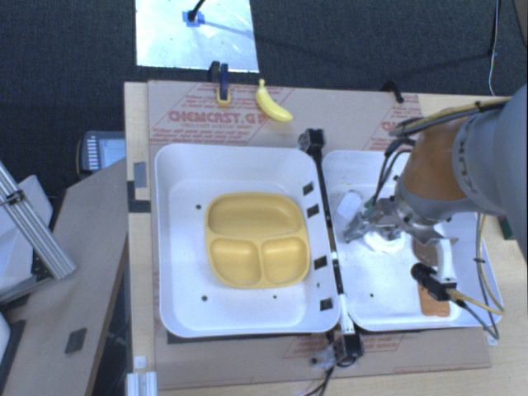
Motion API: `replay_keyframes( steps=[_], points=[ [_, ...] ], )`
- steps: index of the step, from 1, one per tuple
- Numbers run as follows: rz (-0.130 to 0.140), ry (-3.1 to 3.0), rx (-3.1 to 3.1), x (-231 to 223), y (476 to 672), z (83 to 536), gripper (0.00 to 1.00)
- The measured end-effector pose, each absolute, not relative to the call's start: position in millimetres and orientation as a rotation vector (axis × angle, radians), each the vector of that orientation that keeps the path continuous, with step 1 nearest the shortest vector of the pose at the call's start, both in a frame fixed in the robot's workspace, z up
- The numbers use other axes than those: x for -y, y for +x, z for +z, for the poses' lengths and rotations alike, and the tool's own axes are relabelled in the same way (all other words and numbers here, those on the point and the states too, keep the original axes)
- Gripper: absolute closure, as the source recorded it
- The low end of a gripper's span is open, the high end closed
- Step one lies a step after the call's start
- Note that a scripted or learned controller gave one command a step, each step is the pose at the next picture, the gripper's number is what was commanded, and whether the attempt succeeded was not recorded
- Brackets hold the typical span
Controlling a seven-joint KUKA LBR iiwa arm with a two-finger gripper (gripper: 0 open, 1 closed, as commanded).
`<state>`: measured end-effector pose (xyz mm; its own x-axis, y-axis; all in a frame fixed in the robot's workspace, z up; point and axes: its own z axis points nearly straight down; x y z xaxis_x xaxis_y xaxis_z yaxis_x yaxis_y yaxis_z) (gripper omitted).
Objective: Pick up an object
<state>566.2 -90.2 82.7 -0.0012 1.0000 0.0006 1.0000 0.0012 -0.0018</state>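
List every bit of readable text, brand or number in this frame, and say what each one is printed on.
"CHEMCAST G P": red print on the brown protective sheet under the bins, along its far edge beside the toy banana.
Smaller red lines above and below that word: too blurred to read.
Red print on the same sheet's near edge, below the left bin: partly covered, unreadable.
Screen of the grey device at left: too small to read.

We see dark carpet floor [371, 23] w/ a shiny metal sheet [196, 23] lying on it; wooden bench [91, 246] at left.
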Motion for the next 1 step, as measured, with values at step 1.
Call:
replay_keyframes(
  steps=[1],
  points=[
    [-0.004, -2.222, 2.225, 90.5, 568.2, 96.0, 1.00]
  ],
)
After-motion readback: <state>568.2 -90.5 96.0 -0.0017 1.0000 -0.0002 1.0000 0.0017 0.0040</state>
